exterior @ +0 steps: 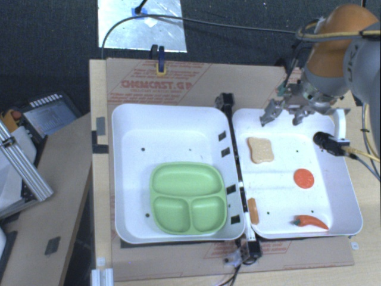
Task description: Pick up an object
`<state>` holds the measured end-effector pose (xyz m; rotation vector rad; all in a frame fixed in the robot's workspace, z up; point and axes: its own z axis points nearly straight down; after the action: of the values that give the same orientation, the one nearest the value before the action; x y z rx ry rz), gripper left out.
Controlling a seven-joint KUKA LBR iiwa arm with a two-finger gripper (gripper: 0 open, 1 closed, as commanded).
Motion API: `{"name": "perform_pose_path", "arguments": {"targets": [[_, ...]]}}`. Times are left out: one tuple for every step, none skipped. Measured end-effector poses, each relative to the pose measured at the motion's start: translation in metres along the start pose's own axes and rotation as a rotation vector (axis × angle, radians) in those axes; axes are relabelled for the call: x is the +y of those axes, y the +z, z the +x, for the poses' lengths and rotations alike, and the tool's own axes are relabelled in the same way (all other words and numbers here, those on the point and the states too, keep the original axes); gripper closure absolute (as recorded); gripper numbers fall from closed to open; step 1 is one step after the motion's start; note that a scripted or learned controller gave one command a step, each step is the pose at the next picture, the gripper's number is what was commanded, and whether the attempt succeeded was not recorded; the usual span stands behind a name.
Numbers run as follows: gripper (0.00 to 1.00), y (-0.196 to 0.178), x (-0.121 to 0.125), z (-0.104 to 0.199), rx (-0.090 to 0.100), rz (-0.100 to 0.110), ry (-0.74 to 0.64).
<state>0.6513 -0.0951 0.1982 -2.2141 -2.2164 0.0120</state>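
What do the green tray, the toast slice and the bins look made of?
Green tray: likely moulded plastic, with a smooth satin sheen, an even pale green colour and rounded compartment walls.
Toast slice: probably toy plastic or foam, matte tan with a darker crust edge; too small to tell which.
Bins: white plastic by the look, thin rounded rims and a soft gloss.

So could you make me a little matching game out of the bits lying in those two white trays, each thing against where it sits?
Things:
1. green divided plate
2. slice of toast
3. red round slice
4. orange carrot

Places:
A. near the front right corner of the right bin
B. in the left bin, toward its front
C. in the right bin's back half, closest to the gripper
D. middle of the right bin, toward its right side

Pairs: 1-B, 2-C, 3-D, 4-A
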Motion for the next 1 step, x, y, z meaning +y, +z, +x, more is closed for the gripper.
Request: {"name": "perform_pose_path", "arguments": {"targets": [[0.00, -0.0085, 0.0027, 0.0002, -0.001, -0.013, -0.002]]}}
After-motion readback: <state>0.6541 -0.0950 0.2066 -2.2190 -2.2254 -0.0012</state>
